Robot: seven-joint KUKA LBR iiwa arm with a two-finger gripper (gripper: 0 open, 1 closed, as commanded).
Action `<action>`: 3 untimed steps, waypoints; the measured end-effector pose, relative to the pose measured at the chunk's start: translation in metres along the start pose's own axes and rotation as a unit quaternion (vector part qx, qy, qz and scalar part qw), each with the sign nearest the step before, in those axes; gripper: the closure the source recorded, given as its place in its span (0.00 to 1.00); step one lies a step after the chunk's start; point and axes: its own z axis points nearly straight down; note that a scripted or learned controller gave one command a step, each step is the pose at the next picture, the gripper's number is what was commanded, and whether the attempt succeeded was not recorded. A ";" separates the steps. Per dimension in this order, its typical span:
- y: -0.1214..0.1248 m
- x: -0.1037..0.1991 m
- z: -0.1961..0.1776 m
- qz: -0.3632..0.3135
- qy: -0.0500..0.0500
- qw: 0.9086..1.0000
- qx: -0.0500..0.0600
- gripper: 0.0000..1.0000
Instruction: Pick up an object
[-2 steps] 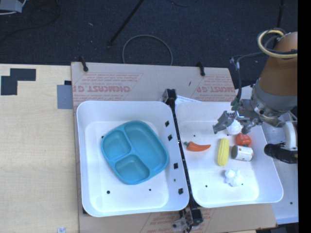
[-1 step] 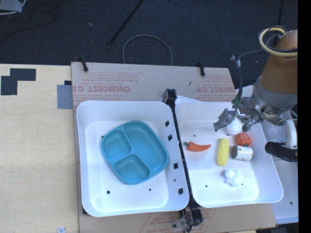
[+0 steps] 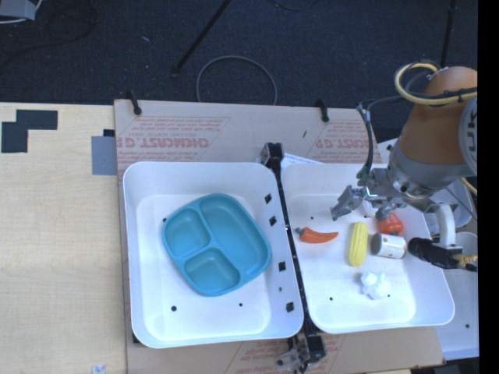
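Corn cob lying in right bin, beside orange pepper, gripper above, fingers apart, holding nothing.

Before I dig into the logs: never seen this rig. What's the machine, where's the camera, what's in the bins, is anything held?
It is one picture, from a camera fixed above the bench, looking down at a slant. The grey machine with the orange band is a robot arm reaching in from the right; its gripper hangs over the right bin.

Two shallow white bins sit side by side. The left bin holds a blue divided plate. The right bin holds an orange-red pepper, a yellow corn cob, a red item partly under the arm, a small white cylinder with a dark end and a crumpled white piece.

Nothing shows between the fingers, so I would not count anything as picked up.
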 end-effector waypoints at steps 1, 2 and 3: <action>0.006 -0.004 0.050 0.001 0.000 1.000 0.000 0.00; 0.008 0.000 0.110 0.001 0.001 1.000 -0.003 0.00; 0.009 -0.003 0.096 0.004 -0.001 1.000 -0.005 1.00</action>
